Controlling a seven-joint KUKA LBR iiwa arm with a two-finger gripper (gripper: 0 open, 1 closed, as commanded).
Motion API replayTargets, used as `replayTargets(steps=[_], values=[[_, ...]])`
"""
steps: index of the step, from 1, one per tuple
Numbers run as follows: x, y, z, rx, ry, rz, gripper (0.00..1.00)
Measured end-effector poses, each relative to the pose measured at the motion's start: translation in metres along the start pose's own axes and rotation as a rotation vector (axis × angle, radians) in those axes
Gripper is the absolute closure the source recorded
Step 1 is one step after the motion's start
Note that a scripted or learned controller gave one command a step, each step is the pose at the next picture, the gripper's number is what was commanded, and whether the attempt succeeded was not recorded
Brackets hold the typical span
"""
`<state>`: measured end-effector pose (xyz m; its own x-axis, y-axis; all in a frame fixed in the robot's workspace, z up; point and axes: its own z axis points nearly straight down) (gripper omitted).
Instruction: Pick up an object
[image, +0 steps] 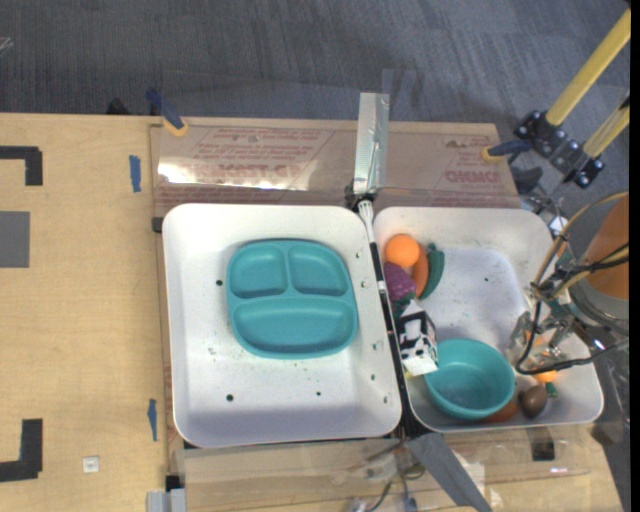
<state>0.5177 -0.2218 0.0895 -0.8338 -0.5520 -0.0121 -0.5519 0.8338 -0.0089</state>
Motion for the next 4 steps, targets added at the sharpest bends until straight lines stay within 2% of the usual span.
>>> replayTargets(steps=[1, 2, 3, 4], values=[[0.011, 0.013, 0.000, -0.006, -0.004, -0.346, 1.00], [-0.009, -0.001, 0.001, -0.010, 0.001, -0.573, 1.00], [0.026, 0.019, 0.000, 0.000, -0.002, -0.838, 1.00], [-0.011, 0.044, 0.000, -0.002, 0.004, -0.741, 1.00]])
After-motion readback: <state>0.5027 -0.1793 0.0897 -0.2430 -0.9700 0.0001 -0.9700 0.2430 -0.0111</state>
